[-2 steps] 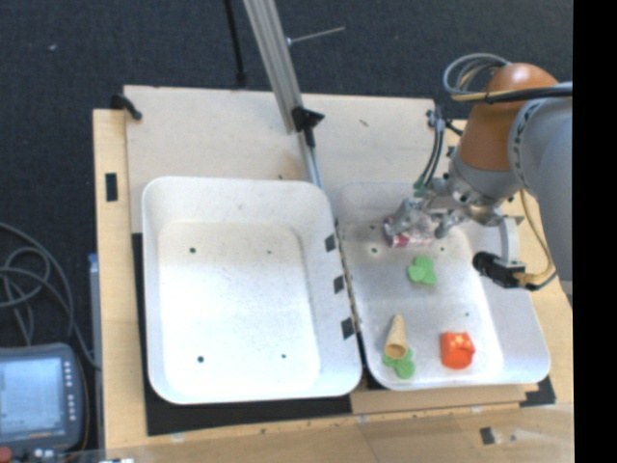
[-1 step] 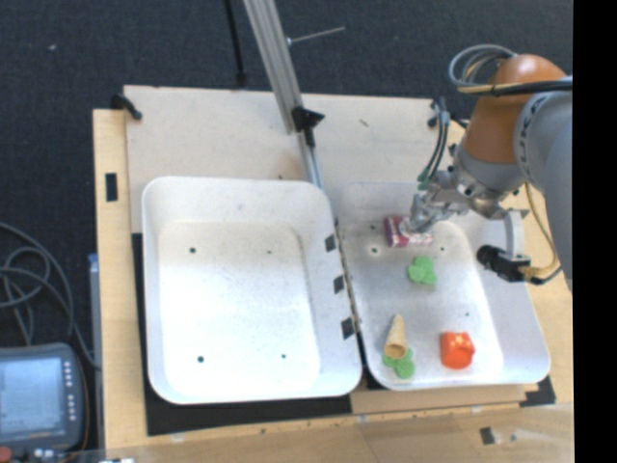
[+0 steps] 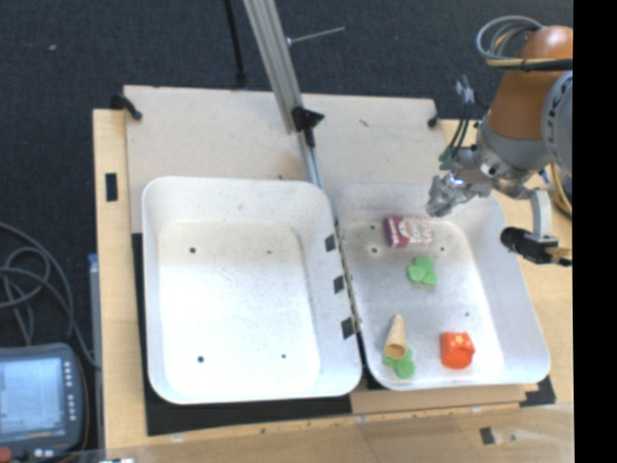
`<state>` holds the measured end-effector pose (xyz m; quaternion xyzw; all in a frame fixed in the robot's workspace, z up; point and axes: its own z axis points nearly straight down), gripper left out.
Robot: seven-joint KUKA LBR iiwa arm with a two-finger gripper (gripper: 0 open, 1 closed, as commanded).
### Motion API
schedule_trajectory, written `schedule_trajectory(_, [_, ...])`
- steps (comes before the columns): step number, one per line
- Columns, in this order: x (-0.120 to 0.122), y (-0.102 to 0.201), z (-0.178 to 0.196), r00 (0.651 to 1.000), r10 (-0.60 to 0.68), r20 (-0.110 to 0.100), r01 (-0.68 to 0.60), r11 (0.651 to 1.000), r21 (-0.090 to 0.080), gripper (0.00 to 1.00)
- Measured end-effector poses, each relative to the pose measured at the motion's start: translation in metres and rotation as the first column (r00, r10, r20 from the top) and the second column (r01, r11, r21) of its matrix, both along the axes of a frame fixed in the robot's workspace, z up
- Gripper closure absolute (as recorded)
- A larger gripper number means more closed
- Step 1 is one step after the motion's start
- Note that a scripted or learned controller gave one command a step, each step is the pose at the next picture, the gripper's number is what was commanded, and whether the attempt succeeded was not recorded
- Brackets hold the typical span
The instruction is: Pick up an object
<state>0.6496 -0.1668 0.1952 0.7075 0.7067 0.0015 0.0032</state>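
Two shallow white plastic bins sat side by side on the pale wooden surface (image 3: 231,133): the left bin (image 3: 241,287) and the right bin (image 3: 501,297). Four loose things lay in the right bin, counted one of each: a small pink-and-white printed box (image 3: 409,231) near the bin's far end, a green leaf-shaped piece (image 3: 421,272) just below it, a tan cone with a green base (image 3: 396,340) near the front left corner, and an orange-red block (image 3: 457,349) to the cone's right, apart from it. The grey arm with its orange band (image 3: 525,95) reached in from the right, and its end effector (image 3: 445,199) hung over the far right part of the right bin. The pink-and-white box lay just beside the end effector, to its lower left, and nothing was seen held. How far the end effector stood open could not be told from this angle. One slanted metal pole (image 3: 280,66) rose behind the bins.
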Motion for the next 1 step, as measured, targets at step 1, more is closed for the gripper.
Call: schedule_trajectory(1, [0.0010, -0.0010, 0.0183, 1.000, 0.003, -0.002, -0.003, 1.000, 0.001, 1.00])
